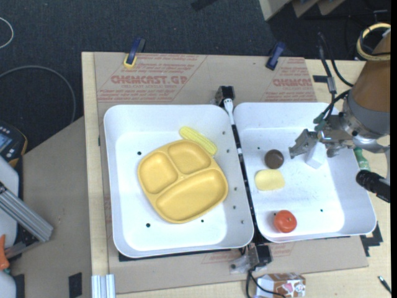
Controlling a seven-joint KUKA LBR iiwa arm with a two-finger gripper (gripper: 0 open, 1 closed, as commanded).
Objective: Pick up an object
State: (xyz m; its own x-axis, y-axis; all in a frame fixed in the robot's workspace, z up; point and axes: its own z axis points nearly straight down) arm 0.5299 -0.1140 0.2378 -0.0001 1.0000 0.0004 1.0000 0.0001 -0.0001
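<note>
In the right bin lie three small objects: a brown ball, a pale yellow lump just below it, and a red tomato-like piece near the front wall. My gripper hangs over the right bin's upper middle, a short way right of the brown ball and apart from it. It is open, with nothing between its fingers. The grey arm with its orange band comes in from the right edge.
The left bin holds a yellow divided plate with a yellow corn-like piece at its upper right rim. A black divider strip runs between the bins. Cables and clamps sit along the bench's back edge.
</note>
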